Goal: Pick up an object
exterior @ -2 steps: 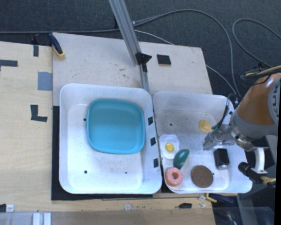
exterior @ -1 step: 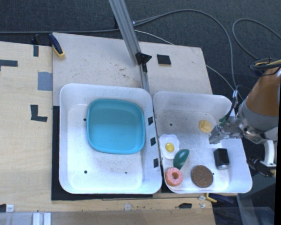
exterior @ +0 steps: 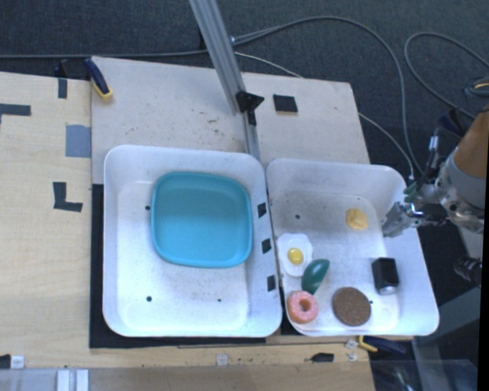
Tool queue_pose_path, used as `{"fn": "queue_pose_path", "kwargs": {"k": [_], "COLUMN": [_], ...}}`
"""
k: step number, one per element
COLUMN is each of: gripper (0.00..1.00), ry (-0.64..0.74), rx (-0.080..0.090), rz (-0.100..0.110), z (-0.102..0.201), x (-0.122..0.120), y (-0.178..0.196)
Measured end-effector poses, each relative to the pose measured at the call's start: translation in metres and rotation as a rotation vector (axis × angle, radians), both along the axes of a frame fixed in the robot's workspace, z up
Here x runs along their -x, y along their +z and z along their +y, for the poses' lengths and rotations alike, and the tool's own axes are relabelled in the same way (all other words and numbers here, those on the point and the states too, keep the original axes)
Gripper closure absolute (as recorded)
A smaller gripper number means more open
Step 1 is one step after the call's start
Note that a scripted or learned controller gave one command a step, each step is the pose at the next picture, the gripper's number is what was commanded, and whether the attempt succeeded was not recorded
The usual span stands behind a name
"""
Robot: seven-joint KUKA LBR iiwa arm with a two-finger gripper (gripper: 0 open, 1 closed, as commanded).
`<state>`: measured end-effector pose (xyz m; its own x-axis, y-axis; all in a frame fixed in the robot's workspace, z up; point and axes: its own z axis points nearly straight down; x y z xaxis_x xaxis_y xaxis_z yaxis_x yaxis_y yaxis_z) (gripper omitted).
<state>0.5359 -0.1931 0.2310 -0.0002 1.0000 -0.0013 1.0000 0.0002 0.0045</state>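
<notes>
nearest the camera, along the near edge of the right bin, lie a pink frosted doughnut and, just to its right, a brown round cookie. a little farther in, a dark green piece leans beside a white fried egg with a yellow yolk, the two just touching. a small black block sits toward the right wall of this bin, and a small yellow piece lies farther back, apart from the rest.

the left bin carries a turquoise square plate, lying flat in its far half. both bins rest on the table, whose far left corner bears a blue and yellow clamp; a grey metal post slants up from between the bins at the far side.

the hand hangs at the right bin's far right rim, above the wall, well apart from every object inside; the yellow piece is the closest to it. whether its tips stand apart or together cannot be told from here, and nothing shows between them. the arm's orange band shows at the right edge.
</notes>
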Motion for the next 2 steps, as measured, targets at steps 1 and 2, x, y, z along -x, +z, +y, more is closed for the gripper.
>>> {"fn": "queue_pose_path", "kwargs": {"k": [1, 2], "gripper": [1.00, 1.00], "ry": [0.000, 0.004], "rx": [0.000, -0.002], "rz": [0.000, 0.005], "z": [0.000, 0.046], "x": [-0.001, -0.004], "y": [0.052, 0.053]}}
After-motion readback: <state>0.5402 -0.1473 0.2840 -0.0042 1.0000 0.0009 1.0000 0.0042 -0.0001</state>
